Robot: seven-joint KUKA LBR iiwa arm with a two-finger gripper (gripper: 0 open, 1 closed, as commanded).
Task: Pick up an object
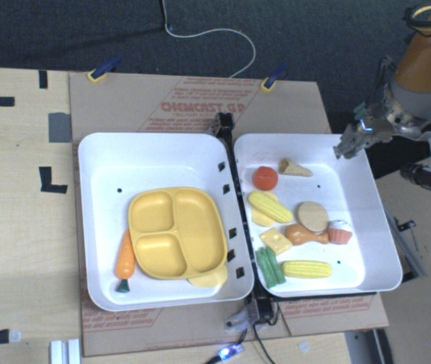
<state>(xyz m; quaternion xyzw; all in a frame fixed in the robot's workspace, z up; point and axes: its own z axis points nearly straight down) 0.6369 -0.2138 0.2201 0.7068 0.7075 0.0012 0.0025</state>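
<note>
No single object is named by the task, so a choice has to be made among the toy foods gathered in the right bin (366, 203): a red tomato (266, 178) and a pale wedge (295, 169) toward the far side, a yellow corn piece (270, 207) below them, a tan round piece (313, 217) resting against an orange drumstick (304, 236), a pink cupcake (339, 233), a yellow cheese slice (276, 241), a green vegetable (269, 267) and a corn cob (307, 268) near the front wall. The tomato and the wedge are judged the easiest targets, since bare white floor is left around each and no neighbour is touching them; the cluster around the drumstick is packed too tightly for a clean descent. The claw (349, 145) is seen at the far right corner of that bin, above the rim, with nothing visibly held; whether it is spread or closed cannot be told at this size. A short move inward and down would be needed, and the rim beneath it should be cleared first. The central divider (234, 196) lies near the tomato. In the left bin (98, 203) a yellow divided plate (177, 231) and an orange carrot (125, 258) are crowded toward the front, a longer reach across the desk (18, 226)
</note>
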